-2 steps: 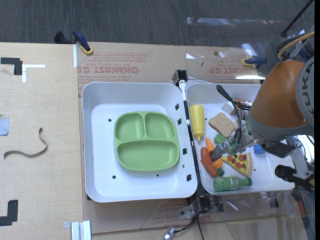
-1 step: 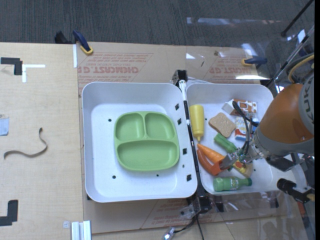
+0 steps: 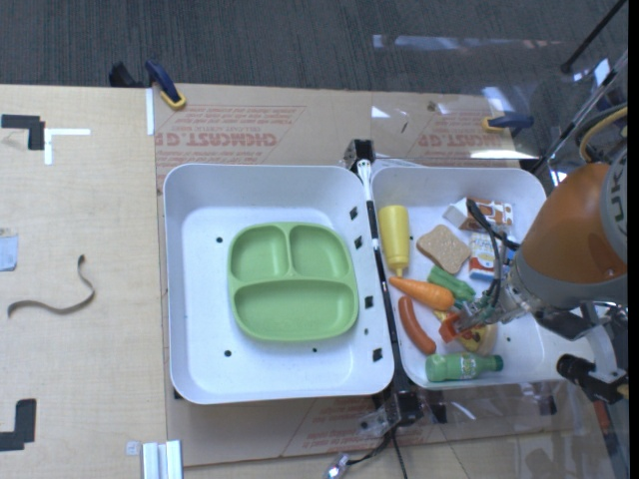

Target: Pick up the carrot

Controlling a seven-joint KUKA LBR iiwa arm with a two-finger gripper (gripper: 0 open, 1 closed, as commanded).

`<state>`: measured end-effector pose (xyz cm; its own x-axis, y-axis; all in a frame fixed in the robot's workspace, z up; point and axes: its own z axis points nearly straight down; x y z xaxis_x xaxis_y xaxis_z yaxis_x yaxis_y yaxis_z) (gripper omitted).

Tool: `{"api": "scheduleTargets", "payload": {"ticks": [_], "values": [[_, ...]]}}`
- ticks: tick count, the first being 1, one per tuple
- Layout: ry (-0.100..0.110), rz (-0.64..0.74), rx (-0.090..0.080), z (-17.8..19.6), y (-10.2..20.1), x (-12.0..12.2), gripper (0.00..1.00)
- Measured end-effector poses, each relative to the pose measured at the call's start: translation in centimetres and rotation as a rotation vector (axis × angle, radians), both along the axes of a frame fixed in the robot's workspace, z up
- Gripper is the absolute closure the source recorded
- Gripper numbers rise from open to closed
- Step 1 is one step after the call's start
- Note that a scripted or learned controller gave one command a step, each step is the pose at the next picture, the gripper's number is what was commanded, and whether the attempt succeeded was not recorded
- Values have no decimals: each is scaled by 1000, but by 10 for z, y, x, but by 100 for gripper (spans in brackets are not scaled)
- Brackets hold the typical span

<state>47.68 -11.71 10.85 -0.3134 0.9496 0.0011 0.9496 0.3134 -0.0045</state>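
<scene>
Carrot (image 3: 422,291): lies in the right bin (image 3: 529,183), near its left wall, between mustard bottle (image 3: 395,236) and sausage (image 3: 416,325).
Gripper (image 3: 477,314): low, just right of the carrot; jaws' state cannot be told.

**Plastic sheen over matt wood and card**

The two shallow white plastic bins (image 3: 185,297) are looking smooth and faintly glossy. The pale green three-part plastic plate (image 3: 293,280) is showing a soft satin finish. The orange plastic carrot (image 3: 421,290) and the yellow plastic bottle (image 3: 395,236) are looking smooth, and the green bottle (image 3: 462,367) is catching a small glint. The light wooden desk (image 3: 75,218) is appearing matt with fine grain, beside matt brown printed cardboard (image 3: 240,133). The arm's orange band (image 3: 579,230) is shining like glossy moulded plastic. The dark floor (image 3: 300,18) is looking like rough carpet.
</scene>
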Motion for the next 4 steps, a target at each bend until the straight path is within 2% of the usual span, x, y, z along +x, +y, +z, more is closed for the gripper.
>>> {"api": "scheduleTargets", "payload": {"ticks": [1,2,3,4], "values": [[0,0,0,0,0,0,0],[-16,-115,-5,-11,14,4,0],[-18,-113,-7,-3,13,5,100],[-18,-113,-7,-3,13,5,0]]}}
